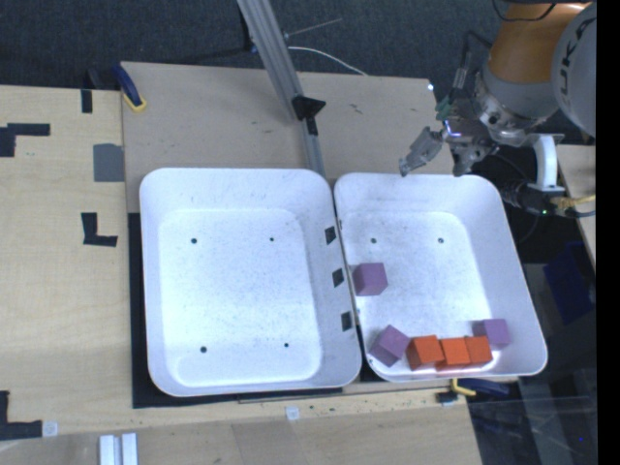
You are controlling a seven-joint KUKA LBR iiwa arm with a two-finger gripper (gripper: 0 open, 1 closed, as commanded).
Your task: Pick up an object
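Observation:
My gripper (442, 158) hangs over the far rim of the right bin (484, 194), its two fingers spread apart with nothing between them. In the right bin lie three purple blocks: one (369, 278) near the left wall, one (391, 343) at the front left, one (495, 332) at the front right. A row of orange blocks (448, 352) rests along the front wall between the last two. All blocks sit well in front of the gripper.
The left bin (155, 260) stands beside the right one, with black clips on the shared rim. A slanted metal pole (276, 51) rises behind the bins. A yellow-blue clamp (131, 87) sits at the bench's back left.

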